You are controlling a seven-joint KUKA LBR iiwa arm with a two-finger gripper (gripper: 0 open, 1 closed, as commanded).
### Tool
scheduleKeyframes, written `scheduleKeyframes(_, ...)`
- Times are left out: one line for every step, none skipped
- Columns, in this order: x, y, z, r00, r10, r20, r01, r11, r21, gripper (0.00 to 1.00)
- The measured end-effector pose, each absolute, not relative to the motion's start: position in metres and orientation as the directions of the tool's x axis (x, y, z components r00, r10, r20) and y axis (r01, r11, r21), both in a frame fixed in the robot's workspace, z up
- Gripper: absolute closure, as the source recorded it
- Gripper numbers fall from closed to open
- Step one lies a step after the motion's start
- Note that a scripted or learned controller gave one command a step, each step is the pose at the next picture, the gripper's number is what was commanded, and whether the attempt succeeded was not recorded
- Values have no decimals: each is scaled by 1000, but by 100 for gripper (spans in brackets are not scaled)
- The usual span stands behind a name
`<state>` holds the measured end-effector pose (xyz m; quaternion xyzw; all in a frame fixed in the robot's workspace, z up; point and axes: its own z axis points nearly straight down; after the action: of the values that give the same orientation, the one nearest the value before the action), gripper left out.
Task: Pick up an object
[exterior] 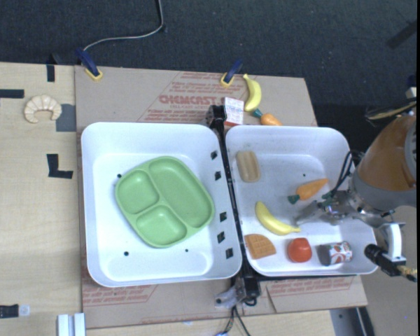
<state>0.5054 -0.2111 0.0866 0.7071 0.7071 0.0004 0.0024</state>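
The right bin [287, 137] holds several toy foods: a tan bread piece [247, 165], an orange carrot [312, 187], a yellow banana [274, 220], an orange waffle-like piece [259, 246], a red tomato [299, 250] and a small can [334, 253] lying on its side. My gripper [309, 211] reaches in from the right, low over the bin floor. It sits just below the carrot and just right of the banana's end. Nothing is visibly held in it.
The left bin [101, 152] holds a green divided plate [164, 200]. Behind the bins, on the cardboard, lie another banana [252, 93], a small orange item [269, 120] and a small box [233, 109]. A croissant [42, 108] rests at the far left.
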Motion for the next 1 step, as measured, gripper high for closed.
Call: scheduleKeyframes(556,-124,87,-3,1000,0,1000,3,7,0)
